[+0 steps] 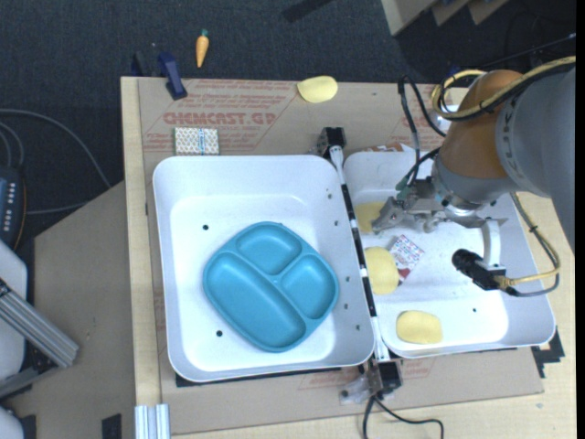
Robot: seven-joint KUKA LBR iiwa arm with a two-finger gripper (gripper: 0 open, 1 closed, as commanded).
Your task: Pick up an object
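Nearest lay a yellow lump [419,326] in the right bin [521,323], with another yellow piece [381,270] beyond it beside a small red-printed packet [407,250]. Farther back, the pincer [409,210] hovered low over that bin; whether it was clenched I cannot tell. A blue divided plate [270,284] sat in the left bin [183,199].

Brown bench [247,410], two white bins [183,245] side by side, yellow piece [317,89], patterned packet [196,140]
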